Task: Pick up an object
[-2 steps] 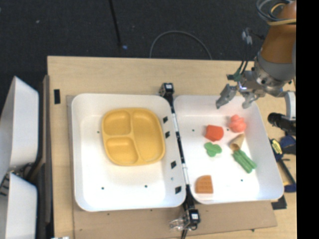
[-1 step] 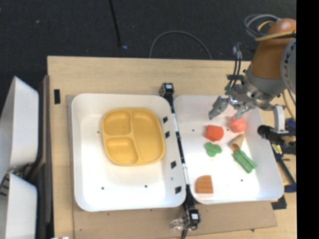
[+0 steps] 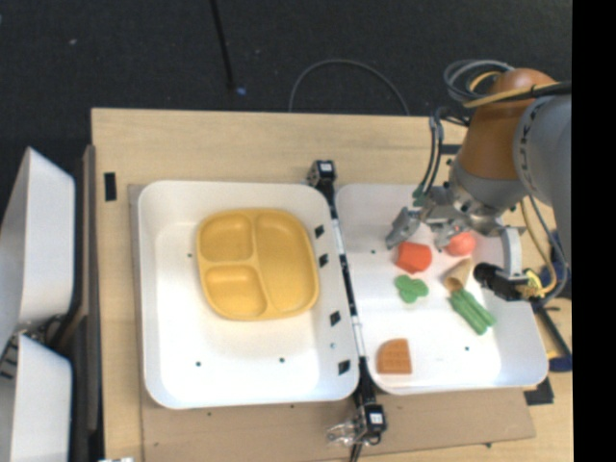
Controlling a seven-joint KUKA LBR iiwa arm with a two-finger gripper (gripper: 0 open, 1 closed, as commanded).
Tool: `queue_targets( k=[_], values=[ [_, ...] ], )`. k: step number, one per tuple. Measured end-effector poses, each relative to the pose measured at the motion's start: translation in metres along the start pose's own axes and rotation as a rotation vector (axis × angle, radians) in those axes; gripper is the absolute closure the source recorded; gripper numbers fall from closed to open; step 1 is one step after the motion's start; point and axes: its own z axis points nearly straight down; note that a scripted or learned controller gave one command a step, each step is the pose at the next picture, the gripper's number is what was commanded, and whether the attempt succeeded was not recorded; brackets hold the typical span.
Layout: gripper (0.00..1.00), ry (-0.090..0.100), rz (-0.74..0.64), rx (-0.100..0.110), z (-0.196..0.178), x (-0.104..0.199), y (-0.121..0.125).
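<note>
My gripper (image 3: 425, 233) hangs over the back of the right bin (image 3: 510, 364), its two fingers spread open and nothing between them. A red rounded piece (image 3: 415, 256) lies just below and in front of the fingertips. A smaller pinkish-red piece (image 3: 463, 243) sits right beside the right finger (image 3: 450, 237). Further forward lie a tan cone (image 3: 456, 276), a small green broccoli-like piece (image 3: 411, 290), a long green piece (image 3: 472, 311) and a brown toast-like slab (image 3: 394, 356).
The left bin (image 3: 164, 354) holds a yellow divided plate (image 3: 257, 263). A raised divider with black clips (image 3: 343, 287) separates the two bins. Black cables and a yellow fitting (image 3: 515, 282) trail at the right bin's right side.
</note>
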Motion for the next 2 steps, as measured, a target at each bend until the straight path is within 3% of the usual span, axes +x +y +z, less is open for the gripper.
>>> queue_targets(
  k=[1, 2],
  values=[
    [0.00, -0.001, 0.003, -0.001, 0.053, -0.001, 0.000],
    [1.00, -0.001, 0.006, -0.008, 0.038, -0.002, 0.002]
  ],
)
